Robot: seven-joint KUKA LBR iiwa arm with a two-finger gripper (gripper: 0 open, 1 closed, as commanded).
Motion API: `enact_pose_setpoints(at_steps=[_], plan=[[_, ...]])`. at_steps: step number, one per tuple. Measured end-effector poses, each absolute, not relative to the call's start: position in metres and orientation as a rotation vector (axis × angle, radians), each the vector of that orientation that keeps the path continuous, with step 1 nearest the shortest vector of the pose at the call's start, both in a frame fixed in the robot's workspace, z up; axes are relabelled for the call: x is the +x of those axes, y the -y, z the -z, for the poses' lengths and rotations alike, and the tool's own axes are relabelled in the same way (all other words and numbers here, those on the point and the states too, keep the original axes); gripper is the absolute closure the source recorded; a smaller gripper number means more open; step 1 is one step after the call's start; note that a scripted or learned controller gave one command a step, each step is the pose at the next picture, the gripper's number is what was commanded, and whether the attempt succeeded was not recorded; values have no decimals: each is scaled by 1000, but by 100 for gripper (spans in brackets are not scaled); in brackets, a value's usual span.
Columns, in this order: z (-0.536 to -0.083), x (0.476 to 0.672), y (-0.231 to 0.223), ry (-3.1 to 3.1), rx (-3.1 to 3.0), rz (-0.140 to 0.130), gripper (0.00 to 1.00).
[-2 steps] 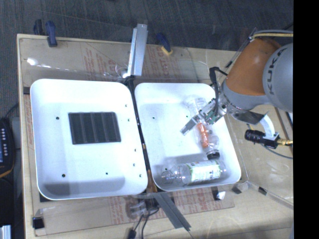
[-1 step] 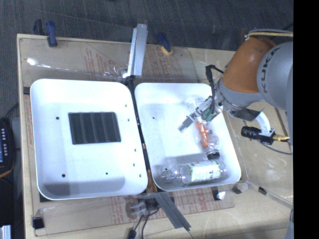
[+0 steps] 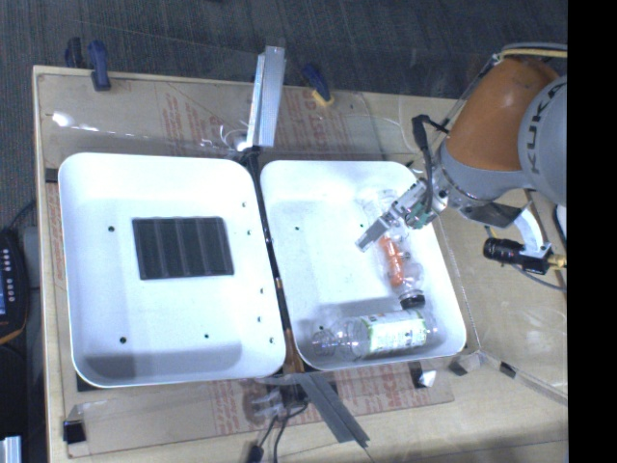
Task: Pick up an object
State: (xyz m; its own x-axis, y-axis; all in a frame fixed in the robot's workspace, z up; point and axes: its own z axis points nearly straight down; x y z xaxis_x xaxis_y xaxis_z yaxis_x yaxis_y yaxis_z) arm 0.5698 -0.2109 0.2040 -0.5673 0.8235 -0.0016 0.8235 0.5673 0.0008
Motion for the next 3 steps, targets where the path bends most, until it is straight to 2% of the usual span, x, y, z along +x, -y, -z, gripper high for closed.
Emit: enact_pose_setpoints(at_steps=[1, 2, 3], plan=[[-181, 583, 208, -2846, 1335, 0, 0], [-191, 584, 208, -2847, 1330, 0, 100], [-191, 584, 208, -2847, 1330, 1, 0]])
